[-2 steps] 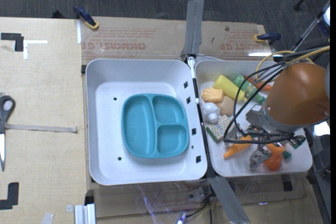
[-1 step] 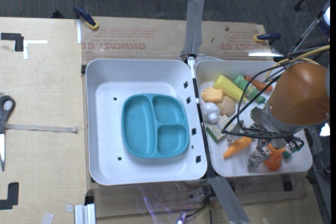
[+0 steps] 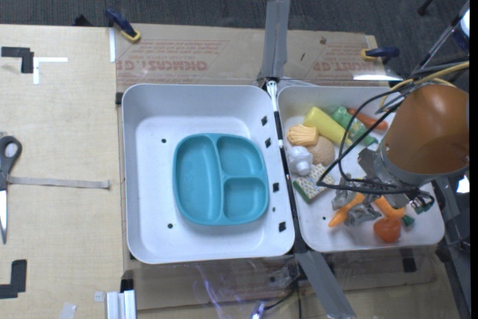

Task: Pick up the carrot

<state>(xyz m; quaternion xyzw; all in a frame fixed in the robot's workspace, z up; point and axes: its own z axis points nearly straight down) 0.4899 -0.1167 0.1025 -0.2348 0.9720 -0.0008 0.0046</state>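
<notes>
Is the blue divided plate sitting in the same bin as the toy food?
No. The blue plate lies in the left bin, while the toy food, including the carrot, is in the right bin.

The arm [image 3: 429, 132] covers the right part of the right bin [image 3: 314, 231] and runs off the picture's right edge. The gripper [image 3: 357, 207] sits low among the toys, too cluttered and dark to tell how it stands. An orange carrot [image 3: 342, 216] shows only in part beside it, its upper end lost under the grey metal. A green toy [image 3: 348, 119] and a thin orange one [image 3: 369, 120] vanish under the arm. Scissors [image 3: 6, 160] on the worktop [image 3: 60, 235] are cut by the left edge.
</notes>
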